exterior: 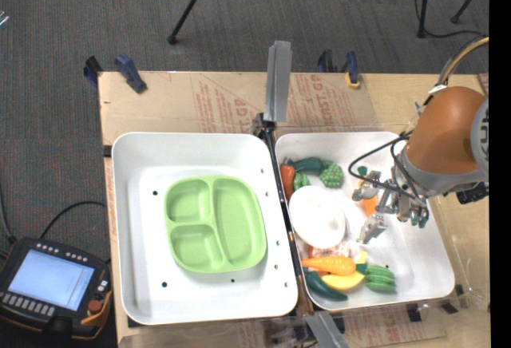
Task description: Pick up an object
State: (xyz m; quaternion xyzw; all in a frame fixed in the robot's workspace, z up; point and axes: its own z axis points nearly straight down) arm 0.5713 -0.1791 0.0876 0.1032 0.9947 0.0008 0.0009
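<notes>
1. Objects for picking, a heap of small plastic toy foods, lay in the right-hand shallow white bin [431, 278]; we saw none of them lifted, so we judged the task not yet done.
2. We noted a round white plastic plate [318, 217] near the middle of that bin, with a dark green cucumber-shaped toy [310, 165] and a knobbly green broccoli-like toy [331, 175] toward the bin's far edge.
3. Along the bin's near edge we found an orange carrot-shaped toy [329, 264], a yellow banana-like toy [342, 282] and a green pea-pod toy [380, 278], lying close together.
4. A small orange piece [367, 196] sat just beside the wrist hardware, toward the bin's right half; we could not name it for certain.
5. The grey arm's two-finger gripper [372, 230] hung low over the bin, just right of the plate's rim and between the far and near clusters.
6. Whether its fingers were spread or pressed together, we could not tell; nothing showed pinched between them.
7. We judged the nearest candidates to be the small orange piece and the plate's edge, with the near-edge cluster a little further off.
8. What remained, in our judgement, was to settle on one toy, close on it and raise it from the bin.
9. The left-hand white bin [128, 179] carried a pale green compartment tray [215, 224], well apart from the gripper.
</notes>
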